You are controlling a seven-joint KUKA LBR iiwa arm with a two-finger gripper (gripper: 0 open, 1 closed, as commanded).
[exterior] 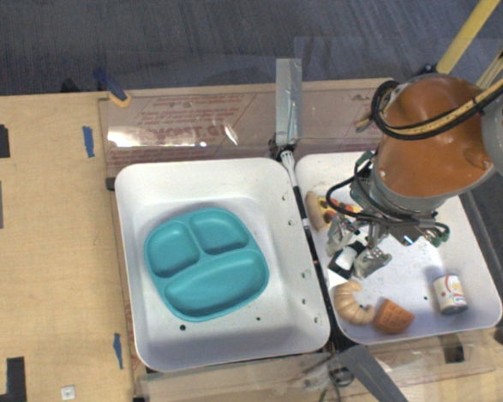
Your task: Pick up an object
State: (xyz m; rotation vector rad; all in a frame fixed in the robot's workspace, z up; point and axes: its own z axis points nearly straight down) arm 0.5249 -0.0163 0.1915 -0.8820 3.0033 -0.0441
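Lower right of frame, near edge of right bin (487, 308): croissant (351, 301), orange cone-shaped piece (392, 316) just beside it, small white can (449, 294) farther right. Just above these, gripper (358, 250) low over bin floor; open or shut — cannot tell, metal parts too cluttered. Nothing seen held. Best bet: drop straight onto croissant, well clear of bin wall. Left bin (134, 247) with teal divided plate (206, 262). Farther back, wooden table (40, 253), taped plastic sheet (186, 123), dark floor at top.
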